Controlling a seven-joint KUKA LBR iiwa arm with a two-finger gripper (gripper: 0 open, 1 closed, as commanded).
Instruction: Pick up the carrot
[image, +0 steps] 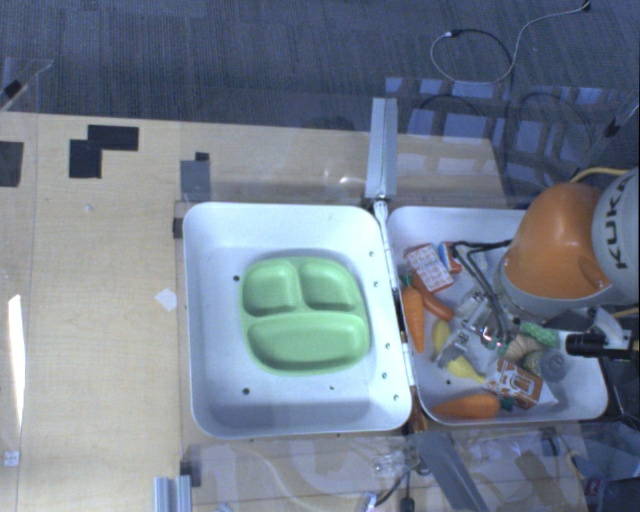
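Observation:
The carrot (413, 319) is a slim orange piece lying lengthwise along the left wall of the right bin (590, 405). My gripper (466, 335) hangs low over the middle of that bin, a short way right of the carrot, among the clutter. The arm's orange band (557, 243) and grey wrist cover the bin's upper right part. Nothing can be made out held in the gripper.
The left bin (215, 260) holds a green divided plate (304, 312). The right bin also holds a red-and-white packet (430, 266), a yellow piece (458, 368), a fat orange item (466, 406) at the front, a printed box (518, 385) and a green item (540, 333).

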